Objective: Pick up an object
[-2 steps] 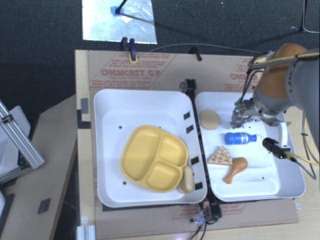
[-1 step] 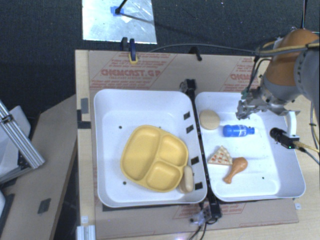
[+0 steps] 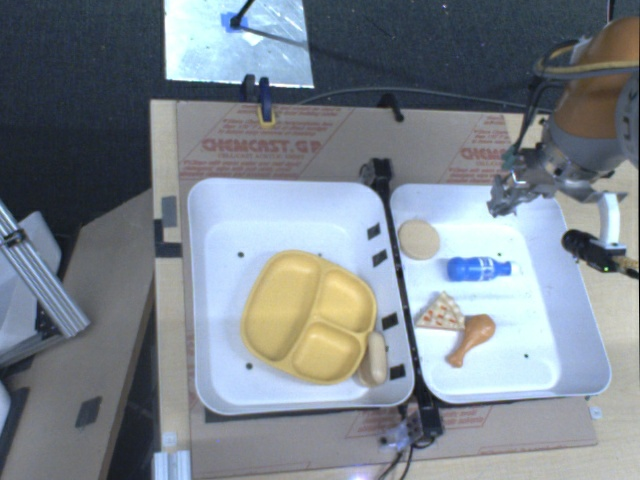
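Note:
The right bin (image 3: 560, 368) holds a round tan cookie (image 3: 419, 239), a blue bottle (image 3: 478, 267) lying on its side, a pizza slice (image 3: 440, 314) and a brown drumstick (image 3: 471, 338). My gripper (image 3: 503, 198) hangs over the far right part of this bin, up and to the right of the cookie and above the bottle. Nothing shows between its fingertips. In the left bin (image 3: 215, 268) lies a yellow divided tray (image 3: 308, 316) with a beige bread roll (image 3: 375, 357) at its lower right edge.
The grey arm with its orange band (image 3: 590, 78) comes in from the upper right. A black clamp (image 3: 378, 173) sits at the top where the two bins meet. A metal plate (image 3: 238, 26) lies beyond the bench, and an aluminium frame (image 3: 40, 278) stands at the left.

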`<state>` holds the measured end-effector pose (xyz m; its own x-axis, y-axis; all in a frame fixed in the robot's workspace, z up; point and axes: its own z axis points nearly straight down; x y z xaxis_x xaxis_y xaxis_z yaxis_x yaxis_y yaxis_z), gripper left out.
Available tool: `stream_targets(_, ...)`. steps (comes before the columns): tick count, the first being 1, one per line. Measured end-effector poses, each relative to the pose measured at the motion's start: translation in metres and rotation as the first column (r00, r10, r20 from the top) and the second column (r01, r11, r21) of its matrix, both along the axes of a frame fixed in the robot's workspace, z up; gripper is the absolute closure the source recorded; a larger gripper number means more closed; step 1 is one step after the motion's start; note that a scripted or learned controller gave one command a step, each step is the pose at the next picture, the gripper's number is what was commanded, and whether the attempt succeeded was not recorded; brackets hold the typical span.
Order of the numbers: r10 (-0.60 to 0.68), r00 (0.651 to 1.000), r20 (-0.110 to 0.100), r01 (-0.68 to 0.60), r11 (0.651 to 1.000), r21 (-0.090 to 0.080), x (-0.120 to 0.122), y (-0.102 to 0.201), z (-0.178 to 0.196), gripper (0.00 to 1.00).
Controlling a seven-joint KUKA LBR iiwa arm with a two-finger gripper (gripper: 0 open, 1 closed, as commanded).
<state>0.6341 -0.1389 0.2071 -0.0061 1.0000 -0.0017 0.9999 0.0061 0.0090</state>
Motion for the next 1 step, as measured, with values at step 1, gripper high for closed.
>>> stream_targets(1,0.001,1.000,-0.003,-0.001,1.000,0.001,0.0015,0.0014,0.0436,1.00)
